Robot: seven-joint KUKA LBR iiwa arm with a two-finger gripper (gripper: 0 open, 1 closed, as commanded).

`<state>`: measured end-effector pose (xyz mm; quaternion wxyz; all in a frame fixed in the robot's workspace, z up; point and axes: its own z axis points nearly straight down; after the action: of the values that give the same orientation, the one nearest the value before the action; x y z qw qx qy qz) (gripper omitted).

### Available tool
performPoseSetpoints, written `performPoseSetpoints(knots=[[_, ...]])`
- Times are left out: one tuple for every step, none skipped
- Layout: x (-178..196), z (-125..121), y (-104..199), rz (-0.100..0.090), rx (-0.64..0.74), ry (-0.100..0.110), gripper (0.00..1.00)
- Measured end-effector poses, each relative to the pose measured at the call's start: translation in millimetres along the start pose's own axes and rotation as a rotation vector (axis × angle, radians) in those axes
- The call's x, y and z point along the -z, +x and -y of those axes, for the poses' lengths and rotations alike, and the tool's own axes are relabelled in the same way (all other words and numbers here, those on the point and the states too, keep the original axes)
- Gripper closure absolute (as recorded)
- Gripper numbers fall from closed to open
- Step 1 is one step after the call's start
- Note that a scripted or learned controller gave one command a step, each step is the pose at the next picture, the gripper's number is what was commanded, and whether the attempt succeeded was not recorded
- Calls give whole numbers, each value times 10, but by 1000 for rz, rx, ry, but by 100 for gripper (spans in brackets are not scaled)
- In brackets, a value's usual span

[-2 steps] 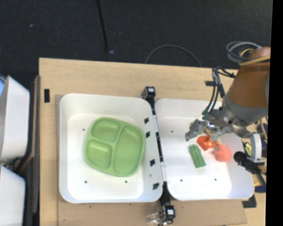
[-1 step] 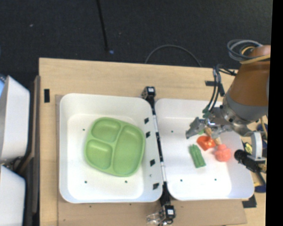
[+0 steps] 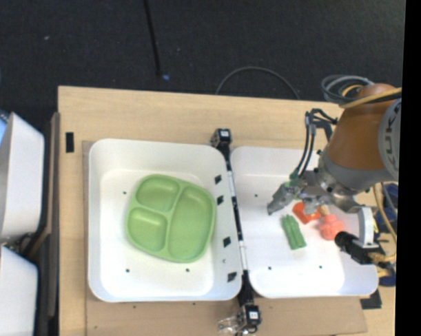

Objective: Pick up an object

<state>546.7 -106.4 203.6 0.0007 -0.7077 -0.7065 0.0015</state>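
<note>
Positioned low over the right bin, the pincer is seen hanging from the grey wrist, with the orange band of the arm above it to the right. Whether the pincer is released or clenched cannot be told, since its tip is blurred and partly masked by the wrist; nothing is seen to be grasped in it.

Just on the near side of the pincer, an orange piece is found on the bin floor, partly overlapped by the wrist hardware. A green block lies beside it to the left and nearer, set at a slant and close to the orange piece. A pink piece is placed just right of the orange one. All three are gathered in the right half of the right bin, apart from its walls.

Beyond the divider, the left bin is occupied by a green divided plate, which is laid flat near its middle, well apart from the pincer. Both bins are carried by a wooden bench, and dark cables are seen at its far edge.
</note>
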Motion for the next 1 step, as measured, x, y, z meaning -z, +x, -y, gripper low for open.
performPoseSetpoints(knots=[[-493,-26,82,-1,-5,0,0]])
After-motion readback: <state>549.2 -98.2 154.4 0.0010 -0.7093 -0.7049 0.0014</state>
